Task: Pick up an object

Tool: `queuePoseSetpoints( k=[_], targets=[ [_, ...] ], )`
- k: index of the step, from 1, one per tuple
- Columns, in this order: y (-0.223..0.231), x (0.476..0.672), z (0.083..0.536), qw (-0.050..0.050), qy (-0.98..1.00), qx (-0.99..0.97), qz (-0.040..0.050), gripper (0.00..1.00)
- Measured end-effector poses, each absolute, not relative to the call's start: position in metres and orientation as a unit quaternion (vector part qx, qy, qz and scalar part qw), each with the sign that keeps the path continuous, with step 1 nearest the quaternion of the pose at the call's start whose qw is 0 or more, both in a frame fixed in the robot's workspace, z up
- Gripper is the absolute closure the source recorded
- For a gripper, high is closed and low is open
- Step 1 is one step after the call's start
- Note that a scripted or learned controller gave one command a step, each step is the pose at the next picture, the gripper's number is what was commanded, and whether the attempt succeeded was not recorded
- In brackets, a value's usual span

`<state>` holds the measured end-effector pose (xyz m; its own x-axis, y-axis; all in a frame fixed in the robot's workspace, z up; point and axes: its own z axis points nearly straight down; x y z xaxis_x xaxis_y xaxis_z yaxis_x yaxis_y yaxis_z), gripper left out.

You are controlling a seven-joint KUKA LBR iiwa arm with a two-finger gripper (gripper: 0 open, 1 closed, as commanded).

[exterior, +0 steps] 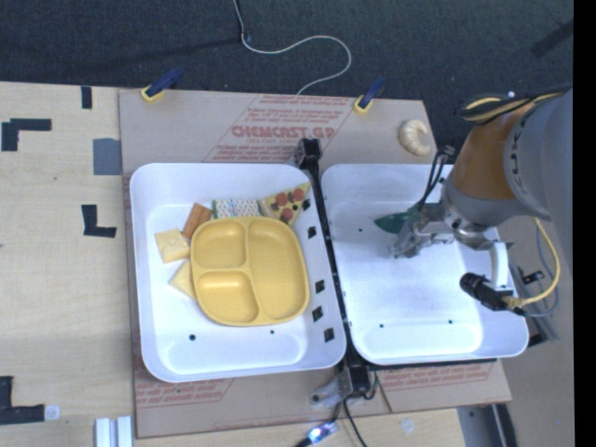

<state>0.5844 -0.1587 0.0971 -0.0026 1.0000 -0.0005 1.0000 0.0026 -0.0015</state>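
My gripper (407, 241) reaches into the right bin (419, 329) from the right and points left, low over the bin floor in its upper middle. A small dark green object (391, 221) lies right at the gripper's tip, touching or just above it; I cannot tell whether it sits between the fingers. In the left bin (158, 343) a yellow divided plate (250, 270) lies on top of other pieces: a tan cracker square (171, 245), an orange-brown strip (196, 219), a patterned piece (235, 208) and a pizza-like slice (287, 201).
The orange-banded wrist (484, 161) and grey arm fill the right side above the right bin. A black fitting with a yellow cable (484, 290) hangs over that bin's right part. A beige lump (416, 136) lies on the cardboard behind the bins.
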Motion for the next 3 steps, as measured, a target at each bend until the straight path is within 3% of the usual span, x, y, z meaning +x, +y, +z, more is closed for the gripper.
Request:
queuePoseSetpoints(
  k=[3],
  targets=[
    [-0.164, 0.577, 0.226, -0.001, -0.708, -0.707, -0.0007, 1.0]
  ],
)
